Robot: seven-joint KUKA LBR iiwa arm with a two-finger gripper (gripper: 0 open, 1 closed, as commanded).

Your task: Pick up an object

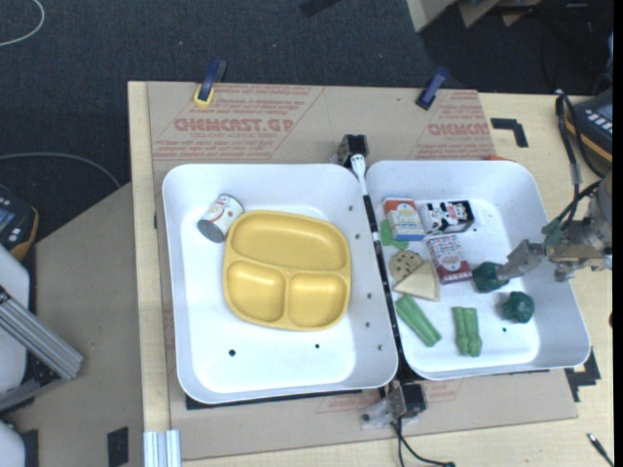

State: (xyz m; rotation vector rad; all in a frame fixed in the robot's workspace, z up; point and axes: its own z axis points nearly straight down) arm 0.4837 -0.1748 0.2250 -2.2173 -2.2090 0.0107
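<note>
Two white bins sit side by side. The left bin [185, 290] holds one yellow divided plate [287, 269] and one small can [220, 216]. The right bin [555, 329] holds about nine small items; the gripper [518, 259] touches a dark green piece [489, 277], finger spread unclear.

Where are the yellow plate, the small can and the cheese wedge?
yellow plate [288, 267]: camera view, on the ridge between its compartments.
small can [220, 216]: camera view, on its side wall.
cheese wedge [421, 282]: camera view, on its flat top face.
</note>
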